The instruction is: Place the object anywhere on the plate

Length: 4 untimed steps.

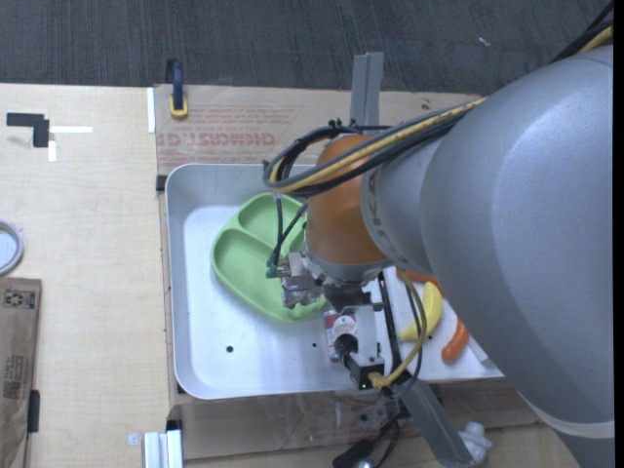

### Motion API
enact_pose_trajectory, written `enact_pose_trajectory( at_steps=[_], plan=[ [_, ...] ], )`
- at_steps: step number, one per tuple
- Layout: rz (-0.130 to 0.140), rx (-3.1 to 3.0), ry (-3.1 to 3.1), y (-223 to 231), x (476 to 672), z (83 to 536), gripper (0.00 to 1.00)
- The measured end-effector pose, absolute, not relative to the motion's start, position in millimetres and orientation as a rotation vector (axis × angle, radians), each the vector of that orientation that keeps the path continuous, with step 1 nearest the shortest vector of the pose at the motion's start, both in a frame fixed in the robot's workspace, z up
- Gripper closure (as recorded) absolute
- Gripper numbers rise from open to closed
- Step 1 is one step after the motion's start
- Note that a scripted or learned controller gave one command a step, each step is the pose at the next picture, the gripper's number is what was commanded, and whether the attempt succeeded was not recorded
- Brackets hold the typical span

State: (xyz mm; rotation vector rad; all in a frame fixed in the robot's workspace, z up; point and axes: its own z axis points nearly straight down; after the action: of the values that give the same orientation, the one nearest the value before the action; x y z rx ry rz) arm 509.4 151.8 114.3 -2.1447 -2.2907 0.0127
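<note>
The bulky grey arm [507, 232] hangs over the green divided plastic plate [249, 252]; jaw state and load cannot be told, so release apparently comes next.

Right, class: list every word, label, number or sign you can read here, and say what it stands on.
Red print on the cardboard behind the bin: upside down and blurred, unreadable.
Recycling sign and small print on the brown bag: words too small to read.
</note>
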Motion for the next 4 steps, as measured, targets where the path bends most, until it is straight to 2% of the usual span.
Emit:
enact_pose_trajectory(
  at_steps=[1, 2, 3, 4],
  plan=[
    [0.012, -2.316, -2.119, 161.7, 504.0, 119.2, 1.00],
    [-0.030, -2.471, -1.954, 103.3, 486.0, 97.5, 1.00],
    [0.011, -2.302, -2.136, 113.6, 542.5, 218.3, 1.00],
    [0.016, -2.245, -2.194, 166.1, 530.8, 201.8, 1.00]
  ],
)
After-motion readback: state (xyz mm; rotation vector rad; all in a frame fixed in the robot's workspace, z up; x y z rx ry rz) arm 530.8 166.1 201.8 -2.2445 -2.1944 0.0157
